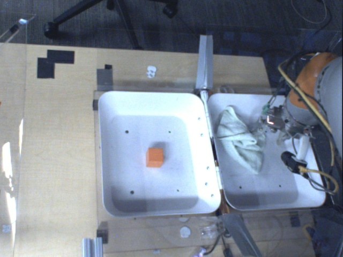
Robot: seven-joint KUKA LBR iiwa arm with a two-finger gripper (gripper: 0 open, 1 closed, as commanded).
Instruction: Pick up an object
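A small orange cube (pixel 155 157) sits near the middle of the left white bin (pixel 115 197). A crumpled pale cloth (pixel 241 139) lies in the left half of the right bin (pixel 278 197). The gripper (pixel 269 125) hangs low over the right bin, at the cloth's upper right edge, close to or touching the fabric. The grey arm with its orange band (pixel 311 76) reaches in from the right above it.
Cables (pixel 300 165) loop from the wrist over the right bin's right side. A metal post (pixel 204 63) stands behind the divide between the bins. Black office chair legs (pixel 112 4) spread on the floor behind the bench.
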